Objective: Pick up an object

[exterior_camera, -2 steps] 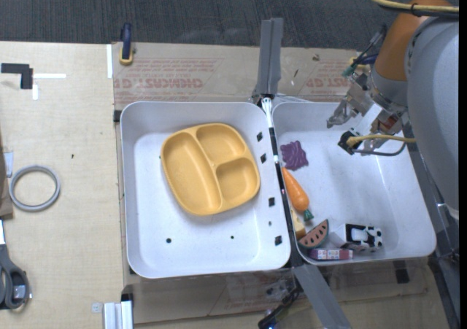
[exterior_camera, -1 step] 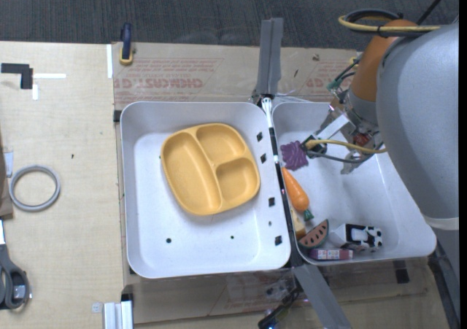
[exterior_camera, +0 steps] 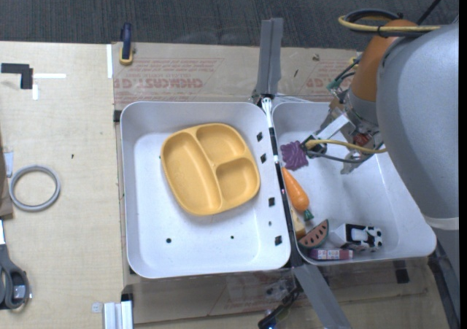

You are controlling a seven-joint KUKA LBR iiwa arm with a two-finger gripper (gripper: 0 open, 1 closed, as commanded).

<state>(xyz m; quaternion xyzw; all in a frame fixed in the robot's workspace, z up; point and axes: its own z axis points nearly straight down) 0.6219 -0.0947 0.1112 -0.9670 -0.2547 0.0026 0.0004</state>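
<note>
Okay, arm: the grey arm with the orange band (exterior_camera: 379,57) reaches in from the right and hangs over the right-hand shallow white bin (exterior_camera: 408,207).
Gripper: the two-finger gripper (exterior_camera: 355,152) sits low over the upper half of that bin, and I cannot tell whether it is open or closed from this slant.
Held: nothing can be seen in its grasp.
Nearest object: a small purple knobbly toy, like a bunch of grapes (exterior_camera: 293,154), lies by the bin's left wall, near the gripper and to its left but apart from it.
Below that: an orange toy carrot with a green tip (exterior_camera: 295,190) lies along the same wall, just under the purple toy.
Bottom corner: a toy watermelon slice, red with a dark rind (exterior_camera: 314,233), is just beside the carrot's green end.
Bottom edge: a black-and-white blocky toy (exterior_camera: 363,235) rests close to a small pink-and-white tube (exterior_camera: 330,253).
Left bin: the other shallow white bin (exterior_camera: 146,247) holds a yellow plastic divided plate (exterior_camera: 210,168), lying flat in its upper middle.
Bench: a grey ring (exterior_camera: 33,187) lies well off to the left on the pale board.
</note>
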